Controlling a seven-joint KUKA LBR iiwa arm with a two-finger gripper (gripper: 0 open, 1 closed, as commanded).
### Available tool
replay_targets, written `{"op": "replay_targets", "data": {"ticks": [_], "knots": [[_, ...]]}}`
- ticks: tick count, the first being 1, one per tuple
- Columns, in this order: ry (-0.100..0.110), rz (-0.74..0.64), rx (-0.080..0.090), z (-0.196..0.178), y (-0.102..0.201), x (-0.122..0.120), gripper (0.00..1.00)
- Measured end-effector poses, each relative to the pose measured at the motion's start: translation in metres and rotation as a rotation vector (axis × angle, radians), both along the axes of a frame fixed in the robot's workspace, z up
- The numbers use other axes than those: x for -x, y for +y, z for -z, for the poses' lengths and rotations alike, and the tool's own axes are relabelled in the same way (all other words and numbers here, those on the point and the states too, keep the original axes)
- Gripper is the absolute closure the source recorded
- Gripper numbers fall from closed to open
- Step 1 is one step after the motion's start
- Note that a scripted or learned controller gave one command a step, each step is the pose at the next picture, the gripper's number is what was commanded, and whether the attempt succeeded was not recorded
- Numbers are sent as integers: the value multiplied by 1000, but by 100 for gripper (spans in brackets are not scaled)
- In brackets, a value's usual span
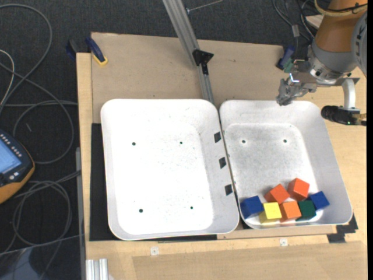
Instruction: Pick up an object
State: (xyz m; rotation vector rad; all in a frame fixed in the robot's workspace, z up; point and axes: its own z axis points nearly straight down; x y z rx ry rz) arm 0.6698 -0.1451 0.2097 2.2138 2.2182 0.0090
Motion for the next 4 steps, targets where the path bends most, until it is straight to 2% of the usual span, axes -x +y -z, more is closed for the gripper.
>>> {"op": "replay_targets", "data": {"ticks": [1, 4], "knots": [[4, 1, -1, -16, 0, -1, 100], [11, -4, -4, -41, 148, 36, 100]]}}
